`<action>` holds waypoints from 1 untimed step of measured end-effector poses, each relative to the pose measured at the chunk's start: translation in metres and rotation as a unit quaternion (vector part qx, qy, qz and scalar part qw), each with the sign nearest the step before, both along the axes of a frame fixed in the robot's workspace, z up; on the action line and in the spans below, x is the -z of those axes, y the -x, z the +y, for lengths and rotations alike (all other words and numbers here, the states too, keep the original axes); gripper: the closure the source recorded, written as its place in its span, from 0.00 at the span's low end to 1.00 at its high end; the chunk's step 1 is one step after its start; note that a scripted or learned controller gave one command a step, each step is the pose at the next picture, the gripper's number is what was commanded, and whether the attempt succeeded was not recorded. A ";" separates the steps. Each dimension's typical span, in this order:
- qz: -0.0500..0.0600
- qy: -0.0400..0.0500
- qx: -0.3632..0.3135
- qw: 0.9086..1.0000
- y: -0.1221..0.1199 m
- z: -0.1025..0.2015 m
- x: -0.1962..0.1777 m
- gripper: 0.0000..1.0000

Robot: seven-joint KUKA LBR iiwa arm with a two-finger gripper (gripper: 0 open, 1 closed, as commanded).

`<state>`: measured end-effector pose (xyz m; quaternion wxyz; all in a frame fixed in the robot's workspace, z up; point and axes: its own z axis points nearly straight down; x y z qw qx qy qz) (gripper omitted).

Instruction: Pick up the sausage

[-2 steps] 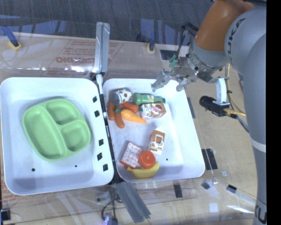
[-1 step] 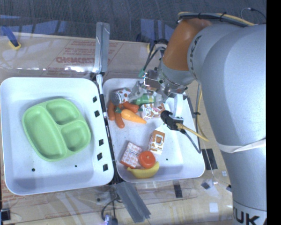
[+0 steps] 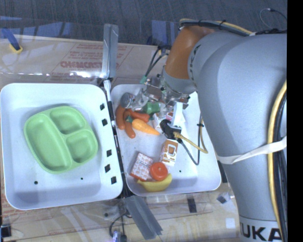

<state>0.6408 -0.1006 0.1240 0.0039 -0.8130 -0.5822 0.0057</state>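
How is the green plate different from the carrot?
The green plate is big, pale green and split into three compartments; the carrot is small, orange and pointed. The green plate lies alone in the left bin; the carrot lies crowded among other toy foods in the right bin. Both lie flat.

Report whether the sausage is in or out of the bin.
In: the sausage lies on the right bin's floor, by its left wall.

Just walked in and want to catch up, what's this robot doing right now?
The KUKA arm is reaching into the right bin, its gripper down among toy foods at the far end, near the sausage and carrot. Nothing visibly sits between its fingers. A tomato and banana lie at the near end. The left bin holds a green divided plate.
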 end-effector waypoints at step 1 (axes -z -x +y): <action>0.000 -0.001 0.101 0.995 0.008 0.002 0.011 0.00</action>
